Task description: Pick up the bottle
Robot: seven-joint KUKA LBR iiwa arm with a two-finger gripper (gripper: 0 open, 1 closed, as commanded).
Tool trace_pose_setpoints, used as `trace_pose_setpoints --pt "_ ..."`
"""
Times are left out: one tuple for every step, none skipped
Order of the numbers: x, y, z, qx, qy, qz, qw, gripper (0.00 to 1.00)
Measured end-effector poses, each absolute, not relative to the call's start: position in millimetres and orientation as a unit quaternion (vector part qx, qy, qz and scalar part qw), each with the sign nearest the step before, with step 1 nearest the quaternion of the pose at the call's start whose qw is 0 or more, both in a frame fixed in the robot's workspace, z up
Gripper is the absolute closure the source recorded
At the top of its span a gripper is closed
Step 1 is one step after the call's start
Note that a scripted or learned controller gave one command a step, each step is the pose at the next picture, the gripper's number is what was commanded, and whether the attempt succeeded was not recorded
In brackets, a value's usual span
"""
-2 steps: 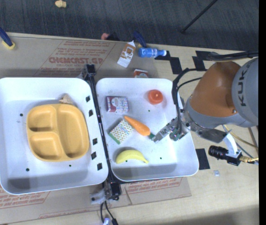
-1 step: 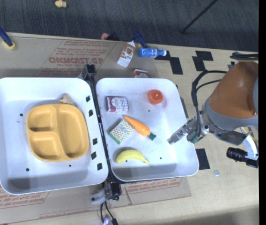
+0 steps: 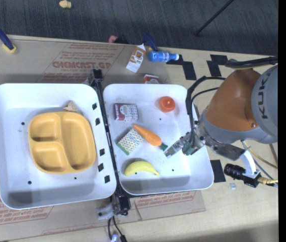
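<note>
I'm seeing two white bins sitting side by side on the surface (image 3: 148,218). The left bin (image 3: 12,185) is holding a yellow divided tray (image 3: 61,141) with three compartments. In the right bin (image 3: 198,178), a yellow banana (image 3: 141,169) is lying near the front wall, an orange carrot (image 3: 147,135) is resting at a slant beside a small speckled box (image 3: 130,140), a red-and-white carton (image 3: 126,112) is lying further back, and a small orange round thing (image 3: 166,104) is sitting near the far corner. Behind the bins, a small packet (image 3: 136,58) is lying on the surface.
</note>
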State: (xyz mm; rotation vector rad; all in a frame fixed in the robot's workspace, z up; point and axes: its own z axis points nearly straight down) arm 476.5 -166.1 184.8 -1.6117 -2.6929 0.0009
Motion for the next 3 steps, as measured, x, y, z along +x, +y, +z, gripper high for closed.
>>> trace_pose_setpoints --pt "476.6 -211 192 -0.489 -0.872 0.0003 0.0 1.0" --pt "476.2 -206 131 -0.358 -0.934 -0.0001 0.002 1.0" --pt "477.1 -204 206 -0.289 -0.957 0.0003 0.0 1.0"
